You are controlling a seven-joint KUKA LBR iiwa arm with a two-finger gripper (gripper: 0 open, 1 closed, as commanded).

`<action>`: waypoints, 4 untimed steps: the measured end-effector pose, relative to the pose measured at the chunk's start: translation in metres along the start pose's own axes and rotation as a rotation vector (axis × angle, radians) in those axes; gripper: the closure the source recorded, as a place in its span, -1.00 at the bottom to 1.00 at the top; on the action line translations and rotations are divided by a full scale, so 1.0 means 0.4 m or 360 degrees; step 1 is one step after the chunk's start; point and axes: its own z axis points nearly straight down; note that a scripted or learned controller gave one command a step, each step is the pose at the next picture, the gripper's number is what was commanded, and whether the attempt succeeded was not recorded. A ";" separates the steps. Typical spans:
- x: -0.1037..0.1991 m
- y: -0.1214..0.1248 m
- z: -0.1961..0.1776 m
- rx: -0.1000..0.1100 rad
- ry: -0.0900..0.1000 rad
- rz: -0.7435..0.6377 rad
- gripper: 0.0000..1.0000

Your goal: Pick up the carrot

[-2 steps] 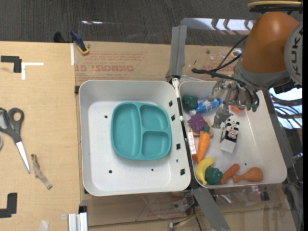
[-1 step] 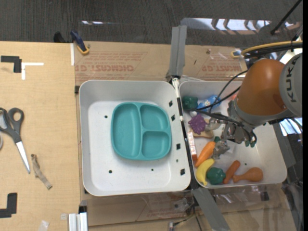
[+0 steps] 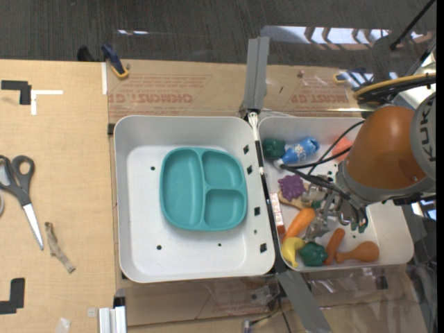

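One arm is in play, and its end effector hangs low over the right bin; whether it is released or clenched I cannot tell from up here. Just beside it lies the carrot, orange, slanted, its lower tip near a yellow toy and a green one. It looks like light, rigid, smooth plastic, so I'd take it across the thick middle. Next door, a teal plate sits in the left bin.

Teal tray; scissors — apart
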 end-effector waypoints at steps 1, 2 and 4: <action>0.006 -0.005 -0.002 0.0001 -0.0009 -0.0074 -1.00; 0.005 0.008 -0.001 -0.0001 -0.0003 -0.0015 -1.00; 0.061 0.194 -0.233 0.0005 0.0046 0.0419 1.00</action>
